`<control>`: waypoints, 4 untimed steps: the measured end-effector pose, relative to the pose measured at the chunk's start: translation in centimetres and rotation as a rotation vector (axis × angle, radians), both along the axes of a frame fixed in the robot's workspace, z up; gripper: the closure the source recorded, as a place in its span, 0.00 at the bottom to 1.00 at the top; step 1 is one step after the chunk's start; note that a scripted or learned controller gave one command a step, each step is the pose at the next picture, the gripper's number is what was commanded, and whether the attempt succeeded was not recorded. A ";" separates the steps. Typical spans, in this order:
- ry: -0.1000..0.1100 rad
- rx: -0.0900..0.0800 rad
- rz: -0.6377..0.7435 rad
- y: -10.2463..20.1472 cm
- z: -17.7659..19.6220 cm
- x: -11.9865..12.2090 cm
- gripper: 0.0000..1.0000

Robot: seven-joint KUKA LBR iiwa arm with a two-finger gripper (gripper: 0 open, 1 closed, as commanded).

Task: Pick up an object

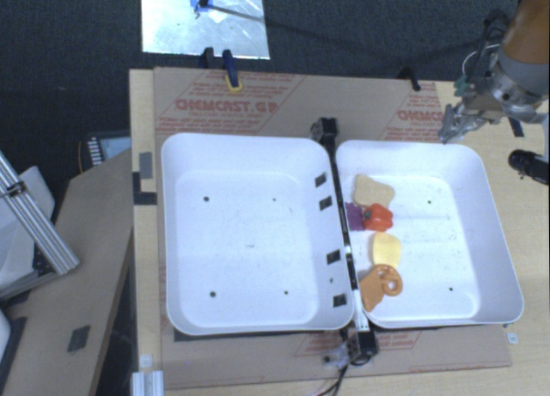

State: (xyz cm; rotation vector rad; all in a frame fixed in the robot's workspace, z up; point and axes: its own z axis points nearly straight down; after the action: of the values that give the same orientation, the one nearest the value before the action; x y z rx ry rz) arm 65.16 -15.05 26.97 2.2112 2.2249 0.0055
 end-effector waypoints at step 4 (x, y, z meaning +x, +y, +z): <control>-0.004 0.006 0.010 22.2 21.5 -15.3 1.00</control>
State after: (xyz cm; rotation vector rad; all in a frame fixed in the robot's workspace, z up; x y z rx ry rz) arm 49.90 7.13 48.43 2.2015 2.2364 0.0164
